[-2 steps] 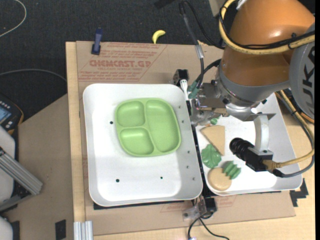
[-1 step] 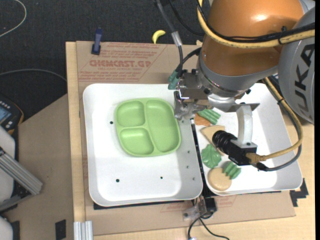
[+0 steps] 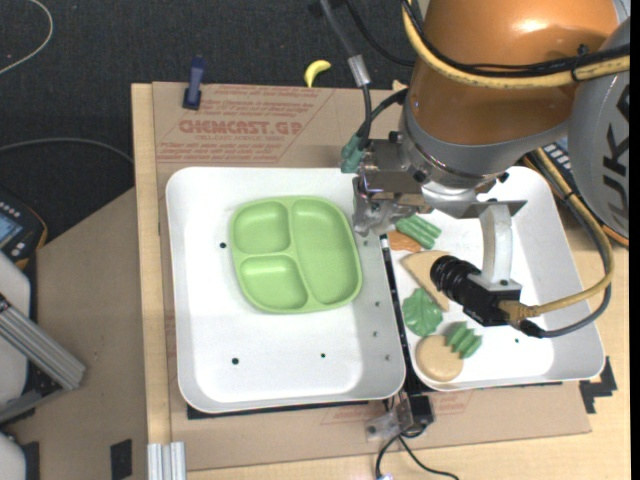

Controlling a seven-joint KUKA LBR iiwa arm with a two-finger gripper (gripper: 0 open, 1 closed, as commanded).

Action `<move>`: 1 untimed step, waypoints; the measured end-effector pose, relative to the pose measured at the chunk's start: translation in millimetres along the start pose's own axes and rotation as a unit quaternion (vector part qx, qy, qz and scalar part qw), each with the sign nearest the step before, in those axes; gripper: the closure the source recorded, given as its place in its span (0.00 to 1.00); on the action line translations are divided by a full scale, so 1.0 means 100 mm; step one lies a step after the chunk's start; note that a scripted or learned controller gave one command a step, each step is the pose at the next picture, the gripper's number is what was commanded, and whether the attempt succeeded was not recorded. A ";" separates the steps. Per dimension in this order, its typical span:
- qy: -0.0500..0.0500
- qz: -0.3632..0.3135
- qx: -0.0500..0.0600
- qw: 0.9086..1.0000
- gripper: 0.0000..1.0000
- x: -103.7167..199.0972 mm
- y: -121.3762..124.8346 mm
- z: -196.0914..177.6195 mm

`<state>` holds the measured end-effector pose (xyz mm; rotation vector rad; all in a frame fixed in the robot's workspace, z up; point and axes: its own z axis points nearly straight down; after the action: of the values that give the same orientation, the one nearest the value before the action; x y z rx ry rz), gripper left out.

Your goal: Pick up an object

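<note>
Green toy pieces (image 3: 421, 312) in right bin (image 3: 570, 268) | claw (image 3: 372, 211) above bin divider, grip state unclear | green tray (image 3: 295, 254) in left bin (image 3: 200, 268)

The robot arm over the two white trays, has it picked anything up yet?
Not that I can see. The tool sits low at the inner edge of the right white bin, near the ridged green piece. The round tan disc and other green pieces lie loose. Grasping and lifting remain.

Bench (image 3: 250, 128): brown board, printed lettering.
Left bin (image 3: 200, 348): directly on bench.
Right bin (image 3: 570, 338): touching left bin's right edge.
Blue clip (image 3: 193, 84): behind left bin.
</note>
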<state>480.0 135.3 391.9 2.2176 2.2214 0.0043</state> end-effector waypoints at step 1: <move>0.000 0.003 -0.003 1.000 1.00 -0.40 0.31 -0.61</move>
<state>510.8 95.7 453.0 2.2215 2.2115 0.0110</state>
